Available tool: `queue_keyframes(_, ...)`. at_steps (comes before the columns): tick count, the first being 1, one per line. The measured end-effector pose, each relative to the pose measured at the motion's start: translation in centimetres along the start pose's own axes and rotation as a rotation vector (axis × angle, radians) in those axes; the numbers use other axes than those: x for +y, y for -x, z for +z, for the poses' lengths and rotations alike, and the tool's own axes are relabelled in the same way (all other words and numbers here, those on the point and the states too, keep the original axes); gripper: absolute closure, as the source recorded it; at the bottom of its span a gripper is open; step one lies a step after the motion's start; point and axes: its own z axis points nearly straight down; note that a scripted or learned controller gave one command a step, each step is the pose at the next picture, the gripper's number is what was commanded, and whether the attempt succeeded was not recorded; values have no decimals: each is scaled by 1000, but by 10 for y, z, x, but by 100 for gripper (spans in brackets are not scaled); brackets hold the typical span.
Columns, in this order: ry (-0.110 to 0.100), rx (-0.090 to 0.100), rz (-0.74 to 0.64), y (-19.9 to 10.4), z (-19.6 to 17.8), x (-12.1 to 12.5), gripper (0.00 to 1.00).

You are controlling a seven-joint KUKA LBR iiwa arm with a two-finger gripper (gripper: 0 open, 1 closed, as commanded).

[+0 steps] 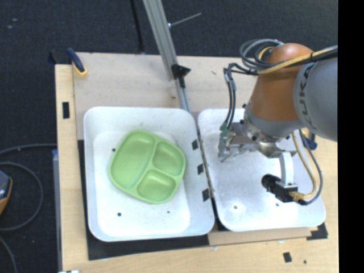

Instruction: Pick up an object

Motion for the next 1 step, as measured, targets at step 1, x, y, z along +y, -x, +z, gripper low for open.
queue_keyframes(1,0,0,-2,-55,-8,-10,100)
